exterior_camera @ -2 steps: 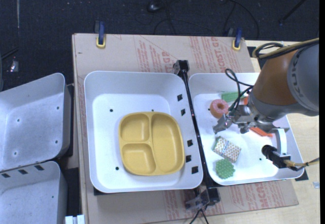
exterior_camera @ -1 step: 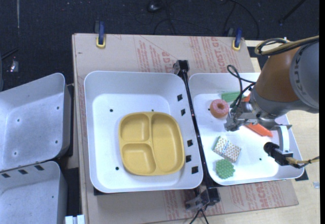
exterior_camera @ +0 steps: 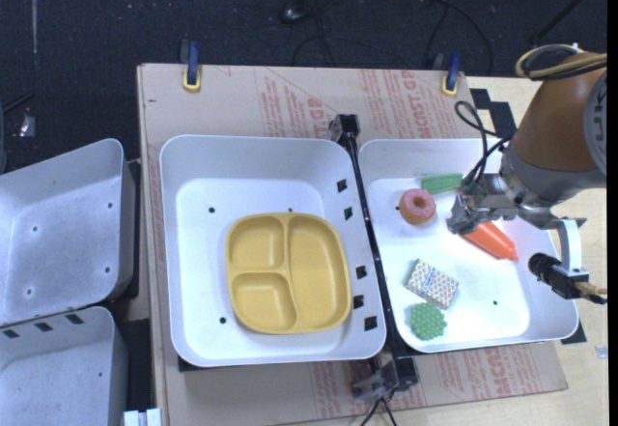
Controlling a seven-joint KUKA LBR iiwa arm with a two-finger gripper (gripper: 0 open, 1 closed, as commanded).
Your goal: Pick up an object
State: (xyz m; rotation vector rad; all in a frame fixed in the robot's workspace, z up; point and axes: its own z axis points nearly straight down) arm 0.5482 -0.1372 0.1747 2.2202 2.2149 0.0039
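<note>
In the right bin [exterior_camera: 555,323] lie a pink doughnut [exterior_camera: 417,207], a green stick-shaped piece [exterior_camera: 440,184], an orange carrot [exterior_camera: 491,240], a patterned flat packet [exterior_camera: 433,283] and a green bumpy ball [exterior_camera: 427,320]. My gripper [exterior_camera: 466,214] hangs low over the bin's right half, right at the carrot's upper-left end and just right of the doughnut. The wrist and cables cover the fingers. I see nothing lifted off the bin floor.
The left bin [exterior_camera: 183,221] holds a yellow divided plate [exterior_camera: 288,271]. A black divider [exterior_camera: 362,241] runs between the bins. The arm's body [exterior_camera: 565,139] overhangs the right bin's far right side. Spare white bins [exterior_camera: 58,231] lie at the left, off the bench.
</note>
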